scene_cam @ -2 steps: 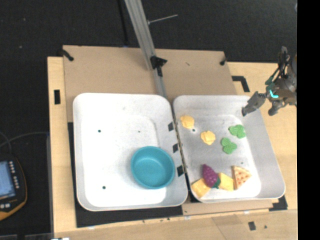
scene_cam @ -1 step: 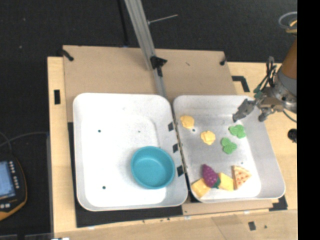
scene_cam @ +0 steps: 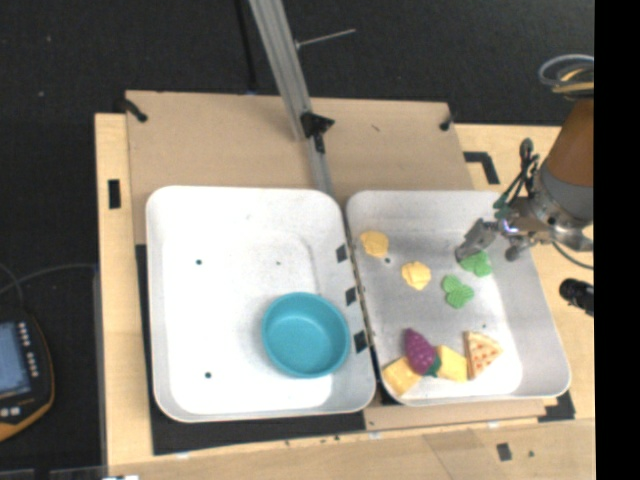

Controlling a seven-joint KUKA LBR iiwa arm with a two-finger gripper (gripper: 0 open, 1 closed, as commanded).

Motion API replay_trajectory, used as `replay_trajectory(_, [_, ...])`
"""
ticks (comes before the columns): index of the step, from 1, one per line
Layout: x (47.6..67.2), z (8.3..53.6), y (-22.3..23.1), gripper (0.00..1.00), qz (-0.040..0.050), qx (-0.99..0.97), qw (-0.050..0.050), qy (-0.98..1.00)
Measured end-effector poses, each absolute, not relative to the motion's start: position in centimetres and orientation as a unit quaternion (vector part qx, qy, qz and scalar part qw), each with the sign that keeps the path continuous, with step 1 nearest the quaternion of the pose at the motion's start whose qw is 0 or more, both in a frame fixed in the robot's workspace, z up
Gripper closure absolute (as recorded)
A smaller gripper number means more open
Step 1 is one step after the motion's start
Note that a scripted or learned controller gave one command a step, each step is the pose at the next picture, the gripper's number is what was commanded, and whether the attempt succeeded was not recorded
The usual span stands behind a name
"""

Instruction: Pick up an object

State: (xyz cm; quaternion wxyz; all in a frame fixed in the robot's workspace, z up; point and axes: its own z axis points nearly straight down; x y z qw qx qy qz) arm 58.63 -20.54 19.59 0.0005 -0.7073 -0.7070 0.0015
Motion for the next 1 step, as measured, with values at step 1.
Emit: replay_trajectory(1, [59.42,14.19,-21.22,0.0,0.0016,-0.708,0.0,-0.707])
